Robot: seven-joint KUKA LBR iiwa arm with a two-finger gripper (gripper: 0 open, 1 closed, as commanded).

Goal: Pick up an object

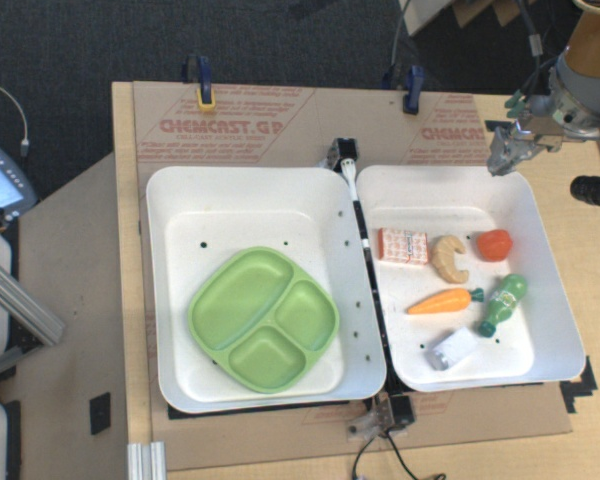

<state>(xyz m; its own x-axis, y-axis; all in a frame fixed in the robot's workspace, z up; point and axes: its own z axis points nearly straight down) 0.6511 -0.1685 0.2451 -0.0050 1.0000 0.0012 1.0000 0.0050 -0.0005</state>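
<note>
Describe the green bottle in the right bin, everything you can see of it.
The green bottle looks like a small plastic toy, bright green with a darker green cap end. It lies on its side in the right bin, near the right wall, slanting from upper right to lower left. Its lower end lies close to a white-grey packet; whether they touch is unclear. The toy carrot points toward it.

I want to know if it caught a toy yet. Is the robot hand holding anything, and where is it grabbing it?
Nothing is held. The gripper hangs above the right bin's far corner, with no toy between its fingers.
</note>
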